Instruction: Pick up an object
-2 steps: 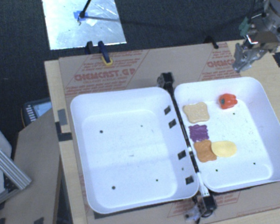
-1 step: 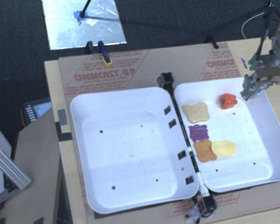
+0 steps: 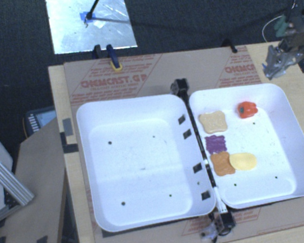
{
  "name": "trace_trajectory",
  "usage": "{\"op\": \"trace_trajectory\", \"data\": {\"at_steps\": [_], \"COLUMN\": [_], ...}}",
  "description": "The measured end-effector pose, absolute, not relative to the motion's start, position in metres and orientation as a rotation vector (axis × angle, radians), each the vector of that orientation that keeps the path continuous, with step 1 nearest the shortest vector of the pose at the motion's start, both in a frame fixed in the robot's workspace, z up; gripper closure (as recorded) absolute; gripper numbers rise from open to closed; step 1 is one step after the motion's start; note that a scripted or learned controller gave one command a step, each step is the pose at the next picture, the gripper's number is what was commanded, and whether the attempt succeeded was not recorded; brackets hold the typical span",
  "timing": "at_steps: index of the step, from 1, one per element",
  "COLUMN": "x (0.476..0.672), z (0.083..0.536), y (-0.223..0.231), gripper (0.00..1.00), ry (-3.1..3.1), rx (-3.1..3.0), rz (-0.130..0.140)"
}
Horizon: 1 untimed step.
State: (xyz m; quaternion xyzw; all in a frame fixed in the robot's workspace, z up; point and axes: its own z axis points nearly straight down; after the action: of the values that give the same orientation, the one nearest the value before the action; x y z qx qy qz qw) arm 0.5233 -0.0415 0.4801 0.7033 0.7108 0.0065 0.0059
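Note:
The right bin [image 3: 286,183] holds several small items. A red pepper-like piece [image 3: 247,109] lies near its back edge. A tan bread-shaped slice [image 3: 213,121] sits at the back left, with a purple piece [image 3: 216,143] just in front of it. Closer to the front, an orange-brown piece [image 3: 222,163] touches a yellow oval piece [image 3: 243,161]. My gripper [image 3: 277,65] hangs at the far right, above and behind the right bin's back right corner, well apart from every item. Nothing shows between its fingers.
The left bin [image 3: 136,166] stands beside the right one, joined by black clips along the shared edge. Both rest on a cardboard sheet [image 3: 134,75] over the bench. A shiny metal plate [image 3: 90,18] lies beyond the bench at the back left. Cables run near the arm.

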Motion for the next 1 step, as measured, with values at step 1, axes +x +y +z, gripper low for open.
{"op": "trace_trajectory", "data": {"at_steps": [1], "x": [0.5242], "z": [0.3296], "y": [-0.0546], "gripper": [1.0], "ry": [2.227], "rx": [2.228], "rz": [-0.012]}}
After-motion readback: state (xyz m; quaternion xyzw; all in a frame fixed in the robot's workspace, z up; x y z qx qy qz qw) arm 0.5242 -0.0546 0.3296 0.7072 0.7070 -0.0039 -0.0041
